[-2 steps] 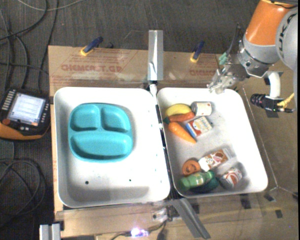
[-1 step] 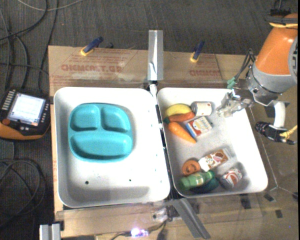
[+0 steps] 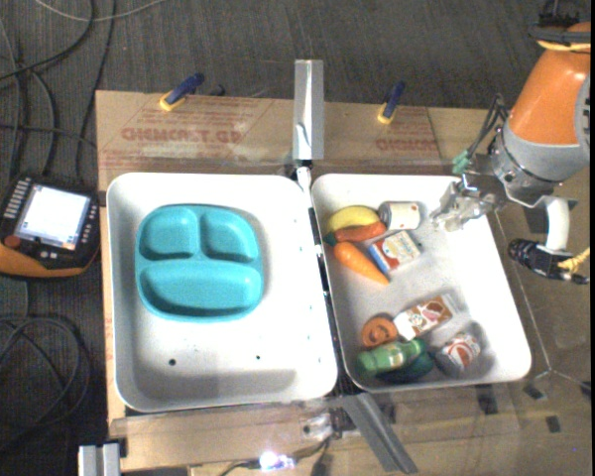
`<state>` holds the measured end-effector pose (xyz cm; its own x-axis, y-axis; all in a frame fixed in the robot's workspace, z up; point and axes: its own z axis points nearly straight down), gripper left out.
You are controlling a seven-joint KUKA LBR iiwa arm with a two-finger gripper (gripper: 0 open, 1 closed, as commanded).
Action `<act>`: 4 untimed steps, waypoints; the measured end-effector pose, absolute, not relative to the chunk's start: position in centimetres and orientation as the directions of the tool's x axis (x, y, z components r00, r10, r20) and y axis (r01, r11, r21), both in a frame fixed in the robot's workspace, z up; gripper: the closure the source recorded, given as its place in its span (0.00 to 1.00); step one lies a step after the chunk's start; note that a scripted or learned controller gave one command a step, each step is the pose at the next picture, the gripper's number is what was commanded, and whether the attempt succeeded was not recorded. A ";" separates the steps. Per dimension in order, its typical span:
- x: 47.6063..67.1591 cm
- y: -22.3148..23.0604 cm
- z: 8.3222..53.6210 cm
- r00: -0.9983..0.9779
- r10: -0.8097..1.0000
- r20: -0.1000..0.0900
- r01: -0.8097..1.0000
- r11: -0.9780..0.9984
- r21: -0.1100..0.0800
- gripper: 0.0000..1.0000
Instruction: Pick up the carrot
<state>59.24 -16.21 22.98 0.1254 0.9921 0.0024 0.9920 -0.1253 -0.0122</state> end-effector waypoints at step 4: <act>52.3 1.2 22.4 0.646 0.763 -0.008 0.763 -0.646 -0.004 1.00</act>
